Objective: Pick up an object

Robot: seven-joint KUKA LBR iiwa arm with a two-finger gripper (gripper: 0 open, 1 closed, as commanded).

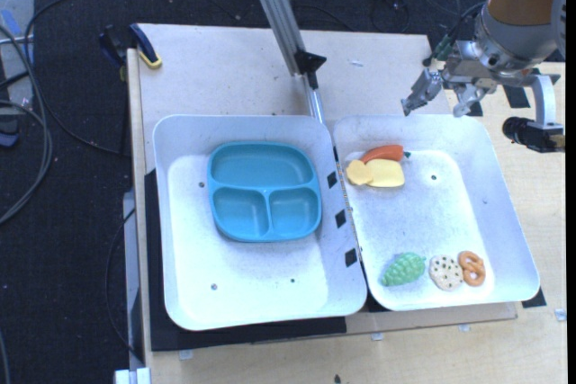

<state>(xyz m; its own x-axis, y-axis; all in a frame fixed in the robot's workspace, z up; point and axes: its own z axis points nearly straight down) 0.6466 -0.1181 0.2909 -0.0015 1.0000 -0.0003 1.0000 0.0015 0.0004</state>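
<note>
- Your pincer hangs above the far rim of the right bin, with the two fingers spread apart and nothing between them. It is well clear of every item below.
- Nothing is picked yet, so you still have a free choice of target. All the candidates lie in the right bin; the left bin carries a blue divided tray.
- Nearest to the pincer is a cluster by the bin's near-left corner of the far side: a red-orange piece touching a yellow piece, with a small pale yellow round against them. They look like toy food, probably light hard plastic, stiff and a little slick.
- Because those three touch, closing on one would likely nudge the others. I'd take the yellow piece across its short width.
- Along the front edge sit a green bumpy lump, a speckled cookie and a pretzel, the last two just beside each other.
- The green lump stands apart and looks bulkier, so it should offer the surest hold across its middle. The cookie and pretzel look flat and low, judged harder to pinch.
</note>
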